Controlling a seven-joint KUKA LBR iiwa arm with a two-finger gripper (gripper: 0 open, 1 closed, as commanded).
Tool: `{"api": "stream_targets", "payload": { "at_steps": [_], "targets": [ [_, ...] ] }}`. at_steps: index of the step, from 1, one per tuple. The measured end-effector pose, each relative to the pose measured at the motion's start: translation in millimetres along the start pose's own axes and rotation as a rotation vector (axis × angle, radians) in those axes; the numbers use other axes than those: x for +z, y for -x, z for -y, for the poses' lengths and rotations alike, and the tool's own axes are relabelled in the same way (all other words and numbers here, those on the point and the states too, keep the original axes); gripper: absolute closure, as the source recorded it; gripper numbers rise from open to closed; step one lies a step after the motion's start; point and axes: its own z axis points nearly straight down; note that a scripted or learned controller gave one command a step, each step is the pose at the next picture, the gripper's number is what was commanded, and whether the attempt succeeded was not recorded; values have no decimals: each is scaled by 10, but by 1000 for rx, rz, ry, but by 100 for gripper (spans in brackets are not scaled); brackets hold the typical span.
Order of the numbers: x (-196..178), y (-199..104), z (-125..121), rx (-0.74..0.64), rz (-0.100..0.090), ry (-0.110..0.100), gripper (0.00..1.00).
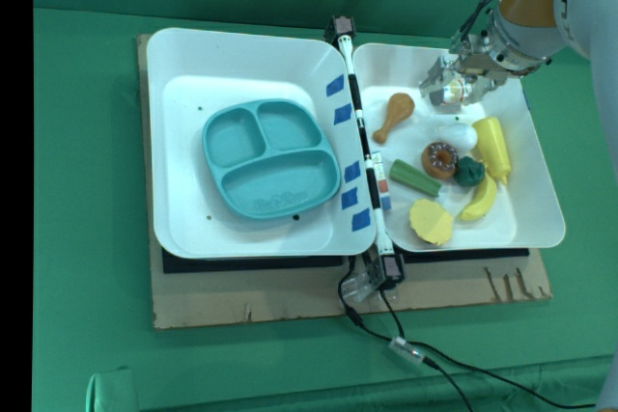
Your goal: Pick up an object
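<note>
Camera view blurs the gripper (451,88) above the right bin (541,198); finger state unclear. Green cloth covers the counter (87,159).

Glossy plastic bins (183,63) on matt cardboard (251,309).

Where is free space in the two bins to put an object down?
Left bin: bare floor all around the teal plate. Right bin: free strip along its far wall, left of the claw. Crowded from drumstick to banana.
</note>
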Motion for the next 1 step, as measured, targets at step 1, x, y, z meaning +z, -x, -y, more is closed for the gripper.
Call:
{"api": "stream_targets", "payload": {
  "at_steps": [1],
  "targets": [
    [-144,41,-36,6,6,12,100]
  ]
}}
